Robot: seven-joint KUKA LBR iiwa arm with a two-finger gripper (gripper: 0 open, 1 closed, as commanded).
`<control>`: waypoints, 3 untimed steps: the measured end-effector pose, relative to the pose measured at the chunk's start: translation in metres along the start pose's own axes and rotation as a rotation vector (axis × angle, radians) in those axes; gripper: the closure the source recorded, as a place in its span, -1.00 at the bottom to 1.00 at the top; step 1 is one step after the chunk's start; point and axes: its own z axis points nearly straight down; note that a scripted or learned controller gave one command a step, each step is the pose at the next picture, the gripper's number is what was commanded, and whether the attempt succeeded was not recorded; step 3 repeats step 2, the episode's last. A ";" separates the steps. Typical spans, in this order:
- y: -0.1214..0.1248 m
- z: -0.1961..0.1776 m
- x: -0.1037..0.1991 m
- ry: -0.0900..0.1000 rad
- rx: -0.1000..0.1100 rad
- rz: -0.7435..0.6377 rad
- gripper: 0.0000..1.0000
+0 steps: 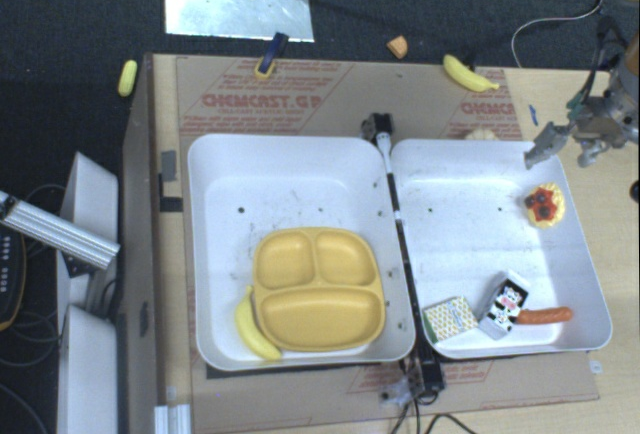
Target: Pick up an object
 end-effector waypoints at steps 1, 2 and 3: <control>0.005 0.003 0.000 0.000 -0.001 -0.002 -1.00; -0.010 0.012 0.000 0.000 0.001 0.000 -1.00; -0.010 0.012 0.000 0.000 0.001 0.000 -1.00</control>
